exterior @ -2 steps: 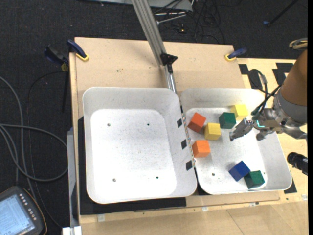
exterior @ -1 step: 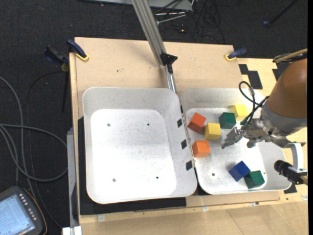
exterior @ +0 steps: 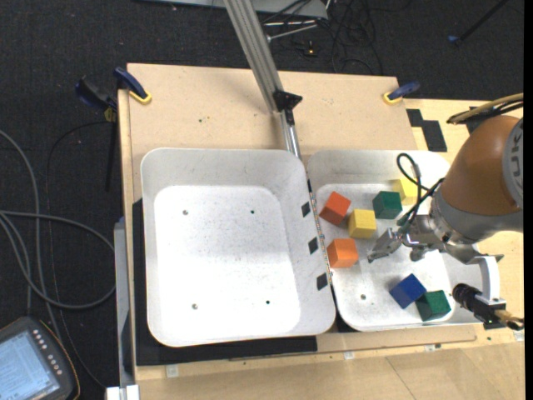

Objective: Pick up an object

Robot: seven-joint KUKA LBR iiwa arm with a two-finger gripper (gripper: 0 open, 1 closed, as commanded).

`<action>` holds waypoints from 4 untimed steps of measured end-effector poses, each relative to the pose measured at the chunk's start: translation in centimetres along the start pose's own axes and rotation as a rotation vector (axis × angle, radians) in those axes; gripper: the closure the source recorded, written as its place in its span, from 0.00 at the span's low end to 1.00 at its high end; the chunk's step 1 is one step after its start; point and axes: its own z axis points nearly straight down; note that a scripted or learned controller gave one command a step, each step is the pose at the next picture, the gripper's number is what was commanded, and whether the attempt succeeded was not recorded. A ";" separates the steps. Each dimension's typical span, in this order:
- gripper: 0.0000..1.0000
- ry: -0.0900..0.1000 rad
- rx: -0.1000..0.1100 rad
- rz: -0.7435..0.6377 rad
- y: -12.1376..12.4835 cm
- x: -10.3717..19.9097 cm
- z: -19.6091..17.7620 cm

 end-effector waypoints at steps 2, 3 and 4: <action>1.00 -0.001 -0.007 0.000 0.1 0.0 3.4; 1.00 -0.002 -0.010 -0.003 0.1 0.2 -0.9; 1.00 -0.003 -0.013 -0.004 0.1 0.0 -7.2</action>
